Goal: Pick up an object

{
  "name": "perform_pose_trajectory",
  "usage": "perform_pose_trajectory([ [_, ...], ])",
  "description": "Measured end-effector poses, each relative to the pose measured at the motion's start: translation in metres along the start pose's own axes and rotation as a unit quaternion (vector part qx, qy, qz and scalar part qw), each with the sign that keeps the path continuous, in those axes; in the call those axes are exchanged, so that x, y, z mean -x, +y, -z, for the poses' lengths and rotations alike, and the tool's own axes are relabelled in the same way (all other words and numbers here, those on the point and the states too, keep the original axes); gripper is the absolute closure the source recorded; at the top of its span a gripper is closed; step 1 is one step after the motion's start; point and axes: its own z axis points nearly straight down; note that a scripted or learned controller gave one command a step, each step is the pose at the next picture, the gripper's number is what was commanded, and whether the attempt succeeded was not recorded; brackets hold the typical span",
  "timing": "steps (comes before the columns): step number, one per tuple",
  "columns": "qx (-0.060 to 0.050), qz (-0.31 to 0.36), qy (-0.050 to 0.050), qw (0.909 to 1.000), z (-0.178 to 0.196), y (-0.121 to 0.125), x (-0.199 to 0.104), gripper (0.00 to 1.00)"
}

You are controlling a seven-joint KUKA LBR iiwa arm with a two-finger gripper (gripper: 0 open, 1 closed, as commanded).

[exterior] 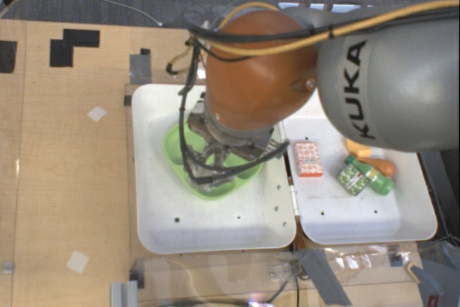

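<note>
The pincer (219,167) is down in the left bin (154,226), over a green object (172,147); whether it is released or clenched, I cannot tell, since the orange wrist hides it.

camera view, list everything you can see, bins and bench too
green object: 1, light green, left bin, partly under the wrist
carton: 1, red and white, right bin, near its left wall
green bottle: 1, green, right bin, lying flat
orange items: count unclear, orange, right bin, behind the bottle
left bin: 1, white, bench centre
right bin: 1, white, beside the left one
bench: 1, light wood, black marks at top left
arm: 1, grey with orange band
gripper: 1, dark, low over the green object
</note>
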Motion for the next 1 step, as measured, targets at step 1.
perform_pose_trajectory([
  [1, 0.001, 0.198, 0.000, 0.9803, 0.0151, 0.0014, -0.0146, 1.00],
])
